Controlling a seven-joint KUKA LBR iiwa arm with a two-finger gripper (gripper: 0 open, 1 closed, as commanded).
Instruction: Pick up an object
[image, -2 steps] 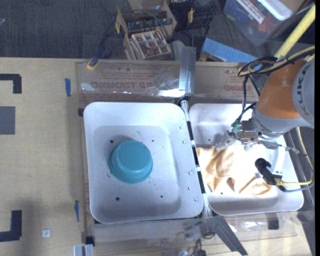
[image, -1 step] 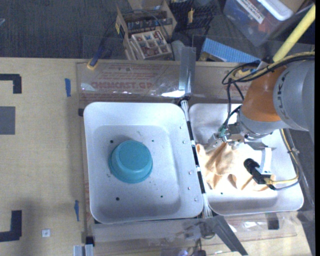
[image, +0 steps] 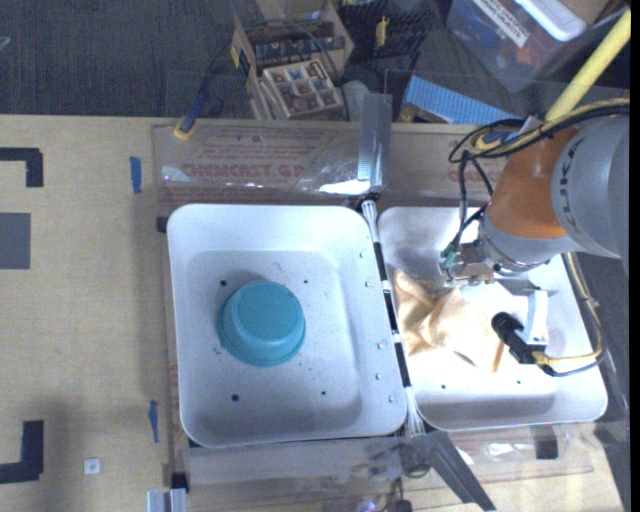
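Note:
An upturned blue bowl (image: 262, 322) rests in the middle of the left bin (image: 200, 235). A crumpled tan cloth or bag (image: 432, 315) lies on the left side of the right bin (image: 575, 400). The grey and orange arm reaches in from the right and hangs over the right bin. My gripper (image: 464, 272) sits at the upper right edge of the tan cloth, close above or touching it. The wrist hides its tips. I see nothing lifted clear of the bin floor.
A thin orange sliver (image: 497, 356) lies just right of the cloth on the right bin's floor. The raised rims of the two bins meet along a ridge (image: 385, 300). Boxes and clutter stand beyond the bench's far edge (image: 300, 70).

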